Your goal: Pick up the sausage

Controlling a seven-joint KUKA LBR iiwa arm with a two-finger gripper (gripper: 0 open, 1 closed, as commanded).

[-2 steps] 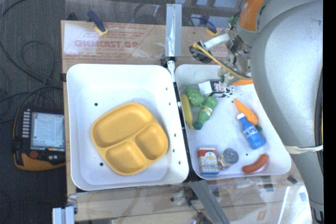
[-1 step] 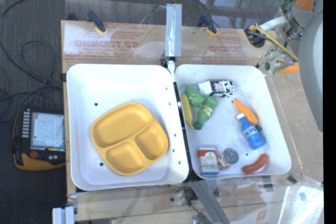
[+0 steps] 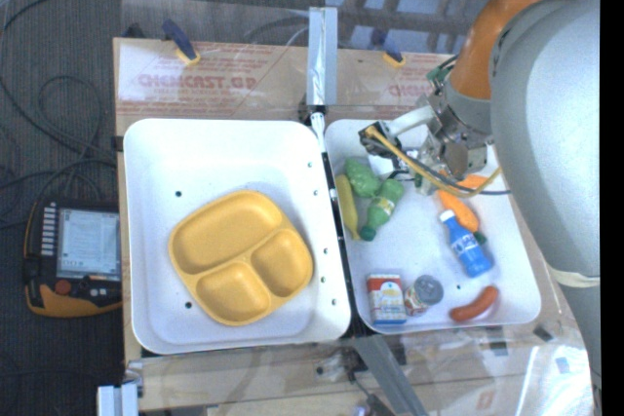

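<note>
The sausage [image 3: 475,304] is a reddish-brown curved piece lying flat in the front right corner of the right bin [image 3: 522,302]. My gripper [image 3: 426,154] hangs over the back of that bin, below the orange band of the arm, with yellow cables looping around it. It is well behind the sausage, roughly a bin's length away, and nothing of the sausage is near it. The arm's grey body covers the bin's right edge.
The right bin also holds a green vegetable [image 3: 361,177], a green bottle [image 3: 379,208], a banana [image 3: 346,202], a carrot [image 3: 458,209], a blue bottle [image 3: 470,245], a red box [image 3: 387,297] and a grey can [image 3: 426,290]. A yellow divided tray [image 3: 241,255] lies in the left bin.
</note>
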